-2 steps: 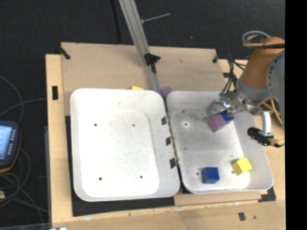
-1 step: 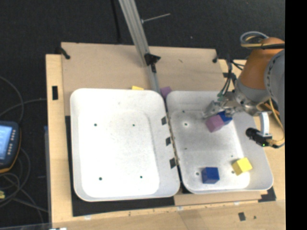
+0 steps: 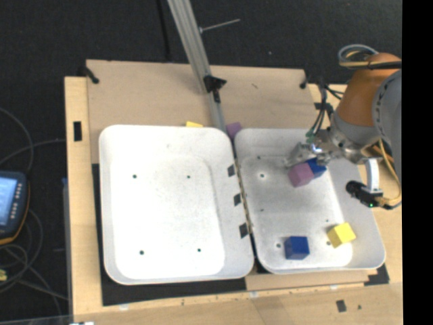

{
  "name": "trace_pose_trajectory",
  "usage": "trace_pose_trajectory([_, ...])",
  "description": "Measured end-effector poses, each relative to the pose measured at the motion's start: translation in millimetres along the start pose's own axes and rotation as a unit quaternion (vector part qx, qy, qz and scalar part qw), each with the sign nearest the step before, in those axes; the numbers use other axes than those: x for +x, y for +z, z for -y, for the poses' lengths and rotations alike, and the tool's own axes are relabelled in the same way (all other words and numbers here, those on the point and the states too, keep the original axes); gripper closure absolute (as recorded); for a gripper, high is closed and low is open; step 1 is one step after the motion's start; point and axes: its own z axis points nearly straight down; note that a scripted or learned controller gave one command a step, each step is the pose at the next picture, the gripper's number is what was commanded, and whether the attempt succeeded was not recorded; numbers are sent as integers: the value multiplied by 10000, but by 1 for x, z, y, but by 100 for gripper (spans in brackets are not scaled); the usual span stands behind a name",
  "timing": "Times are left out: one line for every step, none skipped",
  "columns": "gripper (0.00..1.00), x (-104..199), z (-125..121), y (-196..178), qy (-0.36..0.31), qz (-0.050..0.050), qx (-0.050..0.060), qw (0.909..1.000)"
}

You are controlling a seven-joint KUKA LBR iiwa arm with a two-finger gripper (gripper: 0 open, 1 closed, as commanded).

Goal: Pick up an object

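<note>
The arm reaches in from the right over the upper part of the right bin (image 3: pixel 270 147). Its gripper (image 3: pixel 306 157) hangs just above a purple block (image 3: pixel 300 175), close to it or touching it. A small blue block (image 3: pixel 318 168) lies right beside the purple one, partly under the gripper. Near the bin's front wall sit a blue cube (image 3: pixel 295 247) and a yellow cube (image 3: pixel 341 234), both well apart from the gripper.
The left bin (image 3: pixel 162 202) lies beside the right one. Behind the bins, a yellow piece (image 3: pixel 194 124) and a purple piece (image 3: pixel 234 128) rest on the bench. A slanted metal pole (image 3: pixel 196 53) rises at the back. A handheld screen (image 3: pixel 10 202) is at far left.
</note>
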Motion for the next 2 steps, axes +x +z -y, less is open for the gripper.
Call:
trace_pose_trajectory([0,0,0,0,-1,5,-5,10000])
trace_pose_trajectory([0,1,0,0,-4,5,1,10000])
